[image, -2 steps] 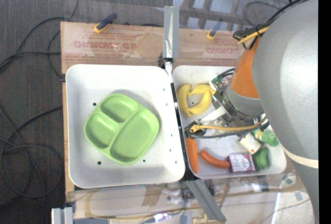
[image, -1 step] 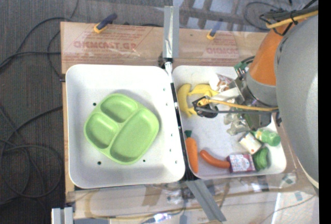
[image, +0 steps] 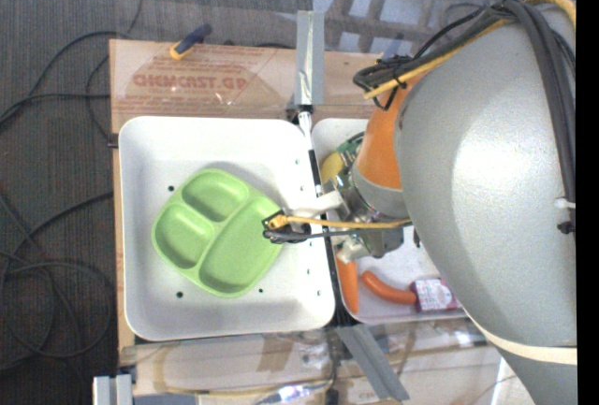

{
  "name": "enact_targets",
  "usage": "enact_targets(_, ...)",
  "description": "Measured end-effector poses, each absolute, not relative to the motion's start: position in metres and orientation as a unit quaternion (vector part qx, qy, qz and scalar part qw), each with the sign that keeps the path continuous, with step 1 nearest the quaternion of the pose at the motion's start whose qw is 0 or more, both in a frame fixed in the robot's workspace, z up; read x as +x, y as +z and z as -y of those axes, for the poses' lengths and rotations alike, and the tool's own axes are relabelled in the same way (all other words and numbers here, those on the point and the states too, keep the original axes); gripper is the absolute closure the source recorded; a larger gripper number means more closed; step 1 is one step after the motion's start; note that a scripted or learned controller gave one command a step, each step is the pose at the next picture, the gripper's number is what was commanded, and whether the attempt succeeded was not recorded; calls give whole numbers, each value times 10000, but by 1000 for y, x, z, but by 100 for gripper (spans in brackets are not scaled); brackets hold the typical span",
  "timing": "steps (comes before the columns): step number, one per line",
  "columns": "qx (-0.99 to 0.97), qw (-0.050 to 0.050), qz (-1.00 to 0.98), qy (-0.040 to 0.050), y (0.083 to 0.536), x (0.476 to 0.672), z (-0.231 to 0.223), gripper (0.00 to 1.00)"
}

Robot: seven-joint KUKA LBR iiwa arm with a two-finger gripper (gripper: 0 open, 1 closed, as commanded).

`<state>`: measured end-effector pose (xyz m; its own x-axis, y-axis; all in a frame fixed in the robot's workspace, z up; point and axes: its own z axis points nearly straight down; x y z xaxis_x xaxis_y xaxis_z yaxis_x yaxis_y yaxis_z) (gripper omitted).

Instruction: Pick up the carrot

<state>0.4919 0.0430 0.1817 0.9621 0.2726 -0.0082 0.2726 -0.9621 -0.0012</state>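
Carrot (image: 347, 284) low in the right bin (image: 329, 134), near its front left corner beside a red-orange piece (image: 389, 290), nothing pinning it, arm hunched over that bin, tool (image: 360, 230) hidden under the wrist, grip impossible to judge, green tray (image: 217, 233) alone in the left bin (image: 140, 207).

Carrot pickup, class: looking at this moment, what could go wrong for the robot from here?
1. The carrot lies tight against the right bin's wall, so a finger may hit the rim.
2. A second orange piece lies close by and could be grabbed instead.
3. The arm hides much of that bin.
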Motion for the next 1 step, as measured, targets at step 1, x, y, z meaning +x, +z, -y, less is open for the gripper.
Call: enact_targets(1,-9948,0,1017,37,182,482,-80,100)
